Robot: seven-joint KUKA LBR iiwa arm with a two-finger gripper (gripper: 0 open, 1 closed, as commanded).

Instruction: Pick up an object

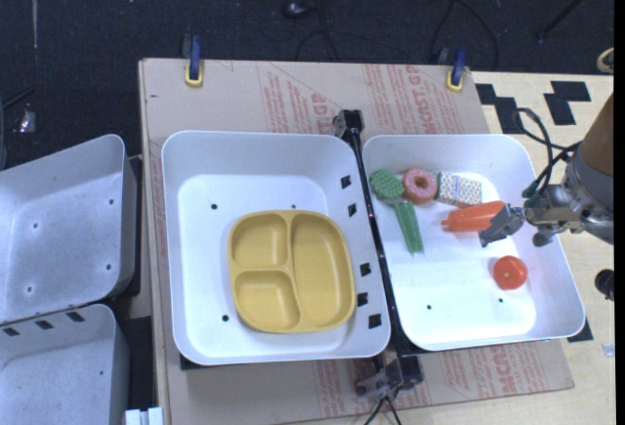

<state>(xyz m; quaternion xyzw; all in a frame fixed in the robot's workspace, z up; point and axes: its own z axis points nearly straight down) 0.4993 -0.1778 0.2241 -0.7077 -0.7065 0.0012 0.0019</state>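
Note:
The right bin (547,316) holds several toy foods. An orange carrot (472,217) lies near its middle, and a red tomato (509,272) sits below it to the right. Along the far side are a green ridged piece (386,185), a pink donut (420,184) and a pale speckled block (460,187). A green stick (410,226) lies slanted at the left. My gripper (519,232) reaches in from the right, low over the bin and open. Its left finger sits just beside the carrot's right end. Nothing is between the fingers, and the tomato lies just below them.
The left bin (195,169) holds a yellow divided plate (291,270). A black divider with clips (369,237) runs between the two bins. Grey trays (59,218) stand off the bench at the left. Clamps (193,71) hold the board's far edge.

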